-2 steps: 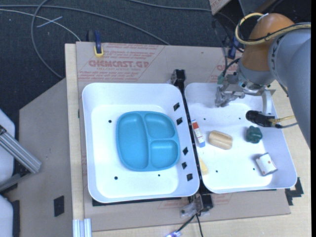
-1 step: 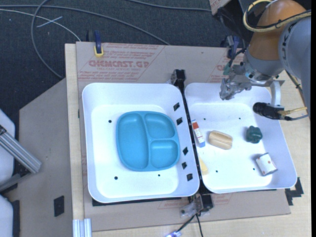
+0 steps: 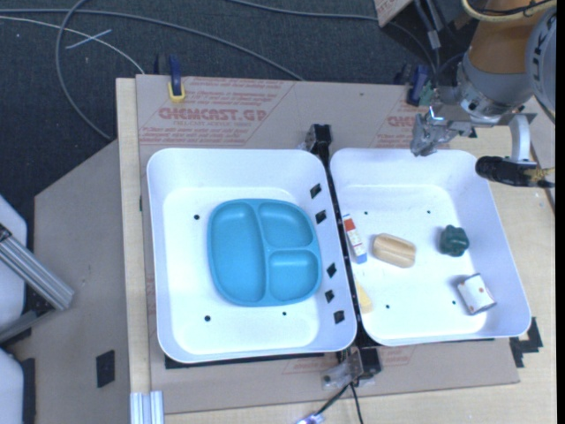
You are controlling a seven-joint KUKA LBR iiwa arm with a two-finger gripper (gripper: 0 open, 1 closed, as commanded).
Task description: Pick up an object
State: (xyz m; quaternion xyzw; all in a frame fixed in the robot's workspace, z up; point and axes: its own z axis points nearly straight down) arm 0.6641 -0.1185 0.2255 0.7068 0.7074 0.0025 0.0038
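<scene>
Gripper (image 3: pixel 427 141): hanging over the far rim of the right bin (image 3: pixel 505 237), above bare rim rather than any object; finger state not readable at this size, cannot tell.
Arm (image 3: pixel 503 34): entering from the right, orange band visible above the wrist.
Held: nothing seen at the gripper.
Candidate objects: all in the right bin, all well apart from the gripper.
Risk 1: straight descent from this spot likely to land on the bin rim or bare floor; cause, no object beneath.
Risk 2: tan block (image 3: pixel 394 251) rounded, may squirt out of a pinch taken off-centre.
Risk 3: small tube (image 3: pixel 354 238) lying just beside the divider wall; little room for a finger on that side, collision with the wall likely.
Risk 4: dark green lump (image 3: pixel 454 240) irregular, grip may roll it.
Risk 5: white and silver piece (image 3: pixel 476 294) near the front right corner, sloped wall may deflect a finger.
Right bin contents: tube, tan block, green lump, white and silver piece, plus a small yellow scrap (image 3: pixel 363 300) near the divider.
Left bin (image 3: pixel 168 254) contents: blue divided tray (image 3: pixel 264 251), three compartments, lying flat mid-bin.
</scene>
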